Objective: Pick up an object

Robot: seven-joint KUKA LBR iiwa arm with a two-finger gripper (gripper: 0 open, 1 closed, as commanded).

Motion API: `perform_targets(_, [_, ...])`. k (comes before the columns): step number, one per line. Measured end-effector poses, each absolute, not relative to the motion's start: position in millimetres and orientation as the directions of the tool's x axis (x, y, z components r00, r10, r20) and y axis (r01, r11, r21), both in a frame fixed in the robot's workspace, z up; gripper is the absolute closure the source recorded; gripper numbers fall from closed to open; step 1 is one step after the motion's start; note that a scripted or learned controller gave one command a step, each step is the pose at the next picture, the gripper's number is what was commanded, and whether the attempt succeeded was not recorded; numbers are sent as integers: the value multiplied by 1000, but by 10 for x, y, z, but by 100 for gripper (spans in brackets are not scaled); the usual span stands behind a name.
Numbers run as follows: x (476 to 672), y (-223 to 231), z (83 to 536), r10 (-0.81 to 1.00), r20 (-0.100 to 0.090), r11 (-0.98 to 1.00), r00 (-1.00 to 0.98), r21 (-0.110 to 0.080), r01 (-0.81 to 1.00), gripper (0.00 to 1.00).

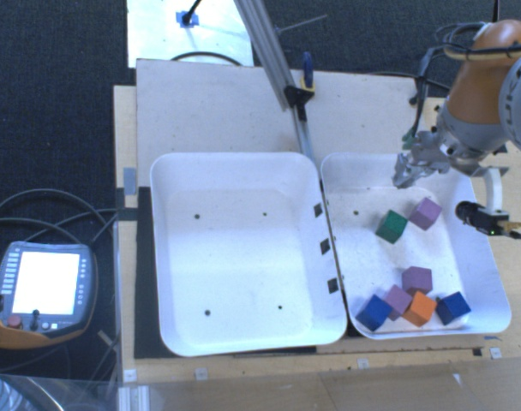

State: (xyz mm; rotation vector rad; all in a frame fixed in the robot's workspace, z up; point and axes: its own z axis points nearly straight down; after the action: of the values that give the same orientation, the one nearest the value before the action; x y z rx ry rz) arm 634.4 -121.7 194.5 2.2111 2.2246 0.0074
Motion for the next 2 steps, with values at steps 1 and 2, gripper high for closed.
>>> perform_targets(1, [6308, -1182, 2575, 1000, -1, 6, -6, 9, 1000, 100])
perform_targets(2, [6323, -1183, 3018, 1000, -1, 6, -6, 7, 1000, 100])
